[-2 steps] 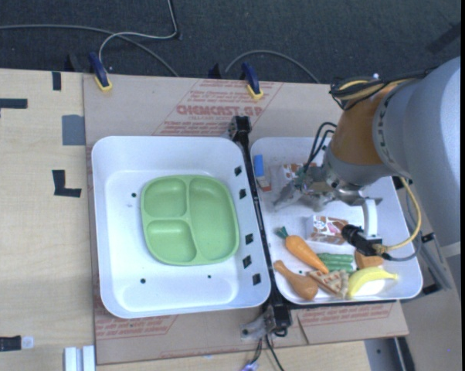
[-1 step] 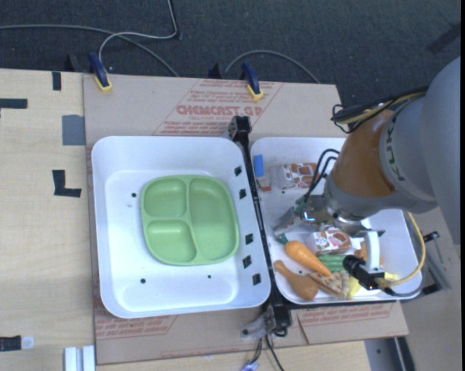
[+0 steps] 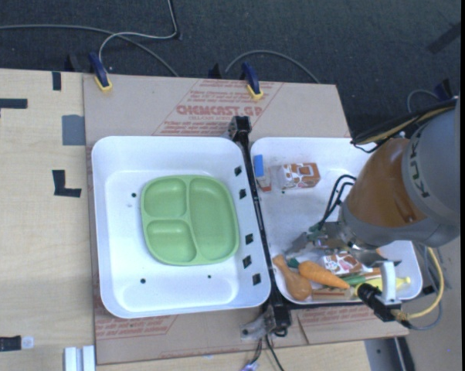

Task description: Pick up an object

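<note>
The right bin [image 3: 325, 149] holds a pile of toy food at its near side: an orange carrot [image 3: 322, 273], a tan piece [image 3: 293, 283], a red and white packet [image 3: 343, 263] and a yellow item [image 3: 392, 279]. An orange and white carton [image 3: 299, 175] and a small blue piece [image 3: 258, 165] lie at the bin's far left. My gripper [image 3: 310, 241] is low over the pile, just above the carrot and the packet, and the grey and orange wrist [image 3: 387, 195] hides most of it. Nothing can be seen held in it.
The left bin [image 3: 117, 161] holds a green divided plate [image 3: 190, 219]. A black divider with clips [image 3: 250, 207] runs between the bins. Cables [image 3: 337, 195] hang beside the wrist. Cardboard [image 3: 209, 107] lies under both bins.
</note>
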